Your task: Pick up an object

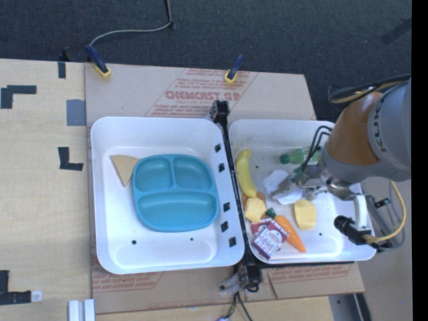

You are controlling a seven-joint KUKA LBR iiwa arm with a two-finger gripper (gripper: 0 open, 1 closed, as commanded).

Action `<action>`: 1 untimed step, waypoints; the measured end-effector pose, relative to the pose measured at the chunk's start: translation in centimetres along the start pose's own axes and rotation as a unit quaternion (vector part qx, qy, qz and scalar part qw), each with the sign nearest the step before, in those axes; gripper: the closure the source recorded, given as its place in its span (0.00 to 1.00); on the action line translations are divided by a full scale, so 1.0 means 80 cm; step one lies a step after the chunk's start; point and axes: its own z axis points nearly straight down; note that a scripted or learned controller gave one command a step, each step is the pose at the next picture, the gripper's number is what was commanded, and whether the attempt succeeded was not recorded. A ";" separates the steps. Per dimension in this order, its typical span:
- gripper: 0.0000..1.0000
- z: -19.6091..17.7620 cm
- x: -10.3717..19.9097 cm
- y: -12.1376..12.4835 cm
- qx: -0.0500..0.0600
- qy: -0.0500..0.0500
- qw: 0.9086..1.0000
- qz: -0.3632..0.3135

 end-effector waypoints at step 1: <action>0.00 0.000 -0.004 -0.075 -0.001 0.000 1.000 0.000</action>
